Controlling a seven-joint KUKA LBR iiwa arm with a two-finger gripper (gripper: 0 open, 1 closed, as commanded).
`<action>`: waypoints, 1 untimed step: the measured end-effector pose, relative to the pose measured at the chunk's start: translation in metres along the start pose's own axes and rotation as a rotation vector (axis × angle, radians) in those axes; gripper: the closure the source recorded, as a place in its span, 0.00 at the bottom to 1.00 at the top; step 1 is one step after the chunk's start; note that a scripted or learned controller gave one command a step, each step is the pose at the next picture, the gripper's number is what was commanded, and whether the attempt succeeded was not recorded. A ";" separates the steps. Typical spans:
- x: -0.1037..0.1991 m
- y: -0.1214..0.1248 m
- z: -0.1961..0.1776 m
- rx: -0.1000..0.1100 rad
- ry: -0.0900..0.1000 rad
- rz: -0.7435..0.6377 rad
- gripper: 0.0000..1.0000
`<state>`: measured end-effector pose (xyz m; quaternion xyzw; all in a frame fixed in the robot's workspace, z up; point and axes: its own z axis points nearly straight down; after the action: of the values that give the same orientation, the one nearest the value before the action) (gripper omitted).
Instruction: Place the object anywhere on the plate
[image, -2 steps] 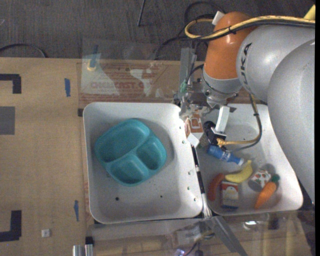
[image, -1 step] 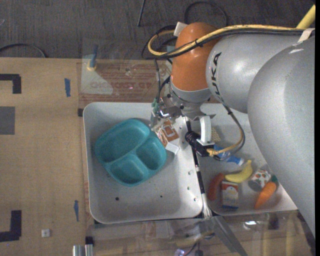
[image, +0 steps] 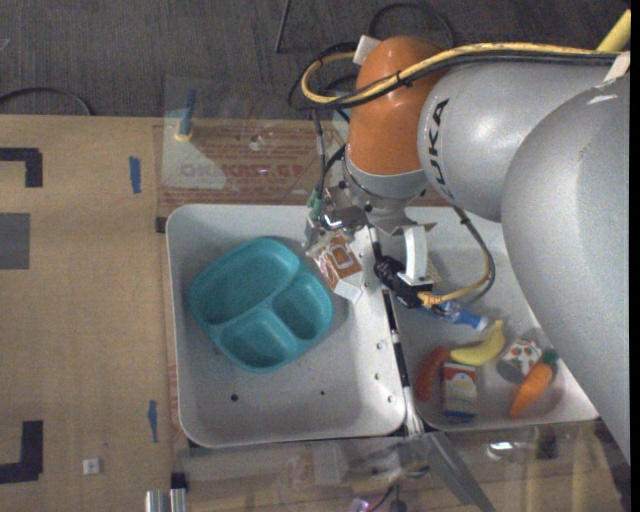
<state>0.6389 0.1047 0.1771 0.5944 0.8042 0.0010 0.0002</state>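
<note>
Honestly the gripper (image: 338, 262) is a blur just beside the teal plate (image: 262, 300), so its fingers can't be read. The arm (image: 480, 130) covers the right bin's (image: 560, 405) far end and runs off the frame. The small carton (image: 459, 388) has unreadable print.

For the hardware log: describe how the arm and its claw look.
The arm is glossy grey with rounded links, black KUKA lettering and an orange band above the wrist. A yellow cable loops along it beside black ones. The claw is a small metallic assembly with wiring.
</note>
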 end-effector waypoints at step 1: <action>0.061 -0.002 0.009 0.004 0.000 -0.088 1.00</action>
<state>0.6191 0.1620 0.1683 0.5585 0.8295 -0.0005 -0.0008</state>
